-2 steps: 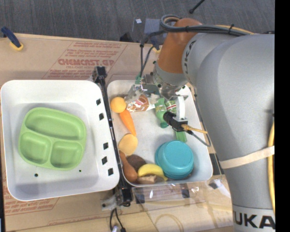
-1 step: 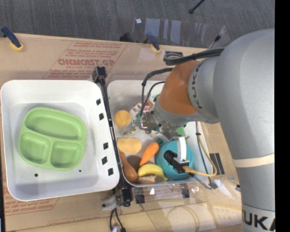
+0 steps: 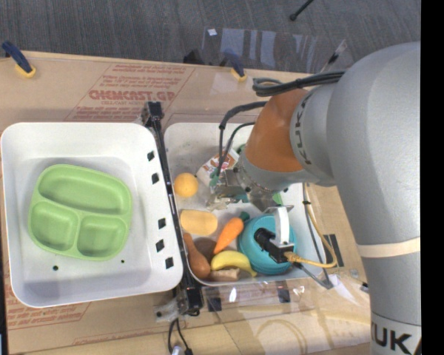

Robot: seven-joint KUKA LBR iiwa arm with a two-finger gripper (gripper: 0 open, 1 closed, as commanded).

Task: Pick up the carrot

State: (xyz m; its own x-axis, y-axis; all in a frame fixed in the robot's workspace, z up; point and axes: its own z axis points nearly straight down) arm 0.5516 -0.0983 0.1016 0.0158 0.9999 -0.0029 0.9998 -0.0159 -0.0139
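Observation:
The carrot (image 3: 229, 234) is orange with a green tip and lies tilted near the front middle of the right bin (image 3: 179, 137). It rests between a pale yellow potato-shaped item (image 3: 198, 221) and a teal teapot (image 3: 270, 248). My gripper (image 3: 226, 189) hangs below the orange wrist band, just behind and above the carrot and over a white packet (image 3: 212, 168). Nothing of the carrot shows inside the gripper.
The right bin also holds an orange ball (image 3: 185, 185), a brown sausage-like item (image 3: 197, 257) and a yellow banana (image 3: 233, 261), crowded around the carrot. The left bin (image 3: 15, 198) holds a green divided plate (image 3: 80, 211). The arm's grey bulk covers the right bin's right side.

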